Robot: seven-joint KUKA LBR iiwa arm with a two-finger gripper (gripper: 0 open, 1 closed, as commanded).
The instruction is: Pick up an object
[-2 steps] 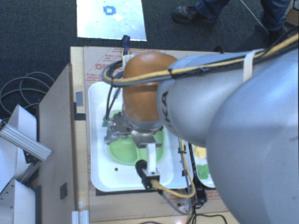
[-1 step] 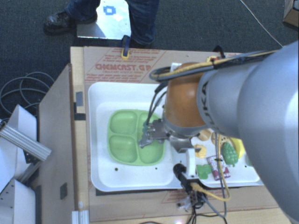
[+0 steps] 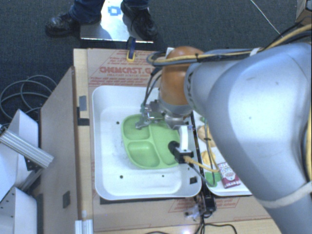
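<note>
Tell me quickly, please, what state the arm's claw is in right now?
Claw: cannot be told; it sits over the green plastic divided tray in the left shallow white bin, with the wrist blocking the view.

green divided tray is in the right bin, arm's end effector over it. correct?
Not quite: the camera view shows the green divided tray in the left bin, not the right one. The rest holds: the end effector is over it, at the tray's upper edge.

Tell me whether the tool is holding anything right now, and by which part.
Cannot be told: the tool sits at the green tray's upper edge, its tips hidden.
</note>
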